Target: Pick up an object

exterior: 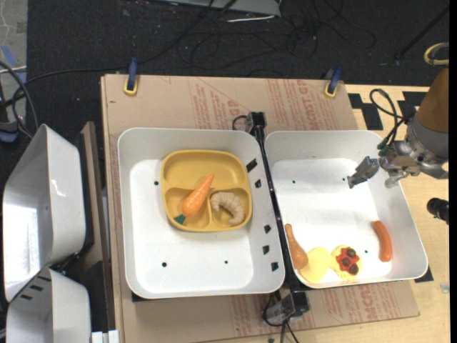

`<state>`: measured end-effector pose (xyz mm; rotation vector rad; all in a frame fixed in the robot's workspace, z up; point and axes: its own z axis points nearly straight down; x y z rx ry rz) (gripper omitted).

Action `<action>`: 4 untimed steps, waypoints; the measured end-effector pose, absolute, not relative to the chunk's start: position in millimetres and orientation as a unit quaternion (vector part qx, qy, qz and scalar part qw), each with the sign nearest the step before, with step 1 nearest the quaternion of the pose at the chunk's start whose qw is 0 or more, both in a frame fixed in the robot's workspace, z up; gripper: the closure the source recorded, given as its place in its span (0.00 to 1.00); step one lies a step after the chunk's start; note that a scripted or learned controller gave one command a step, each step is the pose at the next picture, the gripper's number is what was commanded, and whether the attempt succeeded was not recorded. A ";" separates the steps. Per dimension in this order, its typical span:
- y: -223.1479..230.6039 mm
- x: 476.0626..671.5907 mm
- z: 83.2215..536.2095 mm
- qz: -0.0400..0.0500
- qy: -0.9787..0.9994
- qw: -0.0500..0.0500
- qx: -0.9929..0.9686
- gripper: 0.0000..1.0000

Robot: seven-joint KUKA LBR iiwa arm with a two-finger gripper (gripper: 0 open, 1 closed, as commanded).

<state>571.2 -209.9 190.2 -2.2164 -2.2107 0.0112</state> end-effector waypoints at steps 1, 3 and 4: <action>-209.3 574.6 197.7 0.000 -0.707 0.000 -0.707 0.00; -209.9 565.2 96.9 0.001 -0.707 0.002 -0.708 0.00; -210.4 567.0 110.6 0.000 -0.707 -0.001 -0.708 1.00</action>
